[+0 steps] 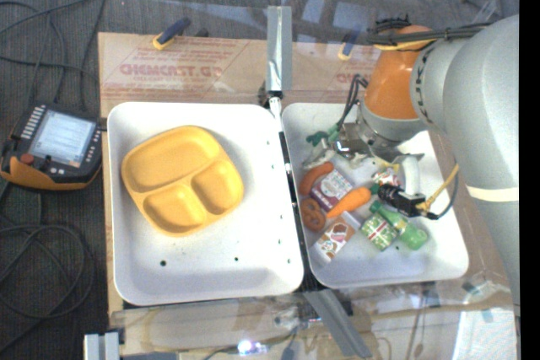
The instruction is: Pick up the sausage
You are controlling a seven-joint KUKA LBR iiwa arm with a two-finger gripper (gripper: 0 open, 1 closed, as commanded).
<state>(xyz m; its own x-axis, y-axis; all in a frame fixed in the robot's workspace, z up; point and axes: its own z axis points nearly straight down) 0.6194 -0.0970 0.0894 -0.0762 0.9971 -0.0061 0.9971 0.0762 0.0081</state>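
Note:
The sausage (313,179) is a reddish-brown curved piece lying along the left wall of the right bin (447,261). A purple packet (332,188) covers its middle, and its lower end shows again below the packet. My gripper (339,142) is low over the back of the right bin, just above and to the right of the sausage's upper end. The grey wrist and orange band (395,88) rise behind it. Nothing can be seen held in the gripper.
An orange carrot (355,200), a green can (379,231), a green toy (413,237) and a small carton (335,239) crowd the right bin. A yellow divided plate (183,179) lies in the left bin (135,274). A pendant (56,144) rests to the left of the bench.

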